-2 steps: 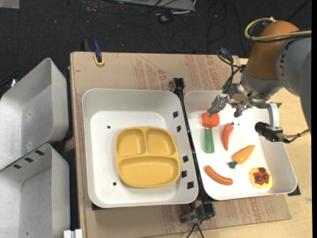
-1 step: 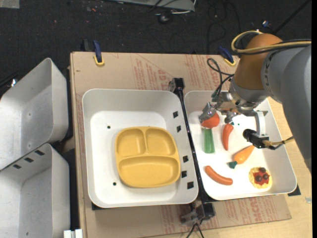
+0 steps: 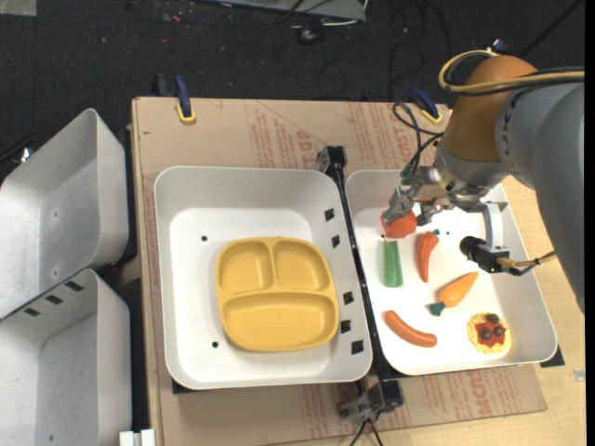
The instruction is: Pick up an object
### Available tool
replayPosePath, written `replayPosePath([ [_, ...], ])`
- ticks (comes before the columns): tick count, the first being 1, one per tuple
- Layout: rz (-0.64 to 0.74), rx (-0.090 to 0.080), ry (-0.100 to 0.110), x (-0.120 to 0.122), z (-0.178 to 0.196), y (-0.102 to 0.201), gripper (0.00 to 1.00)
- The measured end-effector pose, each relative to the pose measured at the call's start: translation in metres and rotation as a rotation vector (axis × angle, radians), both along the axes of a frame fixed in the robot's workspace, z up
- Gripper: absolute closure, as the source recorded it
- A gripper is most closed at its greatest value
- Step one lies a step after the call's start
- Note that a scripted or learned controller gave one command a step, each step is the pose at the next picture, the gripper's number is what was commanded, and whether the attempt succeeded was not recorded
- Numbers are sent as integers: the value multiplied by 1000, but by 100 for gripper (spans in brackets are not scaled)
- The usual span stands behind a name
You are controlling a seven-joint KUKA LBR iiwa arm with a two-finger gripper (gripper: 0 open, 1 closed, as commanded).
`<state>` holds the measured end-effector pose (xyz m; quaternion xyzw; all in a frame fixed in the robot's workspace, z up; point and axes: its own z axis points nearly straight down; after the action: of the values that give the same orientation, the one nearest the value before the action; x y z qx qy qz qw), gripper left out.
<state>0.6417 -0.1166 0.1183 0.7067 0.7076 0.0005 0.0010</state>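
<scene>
My gripper hangs over the far left part of the right bin, reaching in from the upper right. A small red toy sits right at its tip, partly covered by it; I cannot tell whether the toy is held or only touched. Just in front lie a green cucumber and a red chili pepper. An orange carrot, a sausage and a small pizza lie nearer the front of that bin.
The left bin holds a yellow divided plate. A black divider runs between the two bins. A cable with a black connector dangles from the arm above the right bin's middle.
</scene>
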Motion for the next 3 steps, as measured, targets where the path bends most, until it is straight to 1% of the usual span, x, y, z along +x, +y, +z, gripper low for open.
replayPosePath([
  [1,2,0,-4,9,54,7,100],
  [2,2,-1,-5,10,97,7,100],
  [3,7,3,4,-7,98,69,100],
])
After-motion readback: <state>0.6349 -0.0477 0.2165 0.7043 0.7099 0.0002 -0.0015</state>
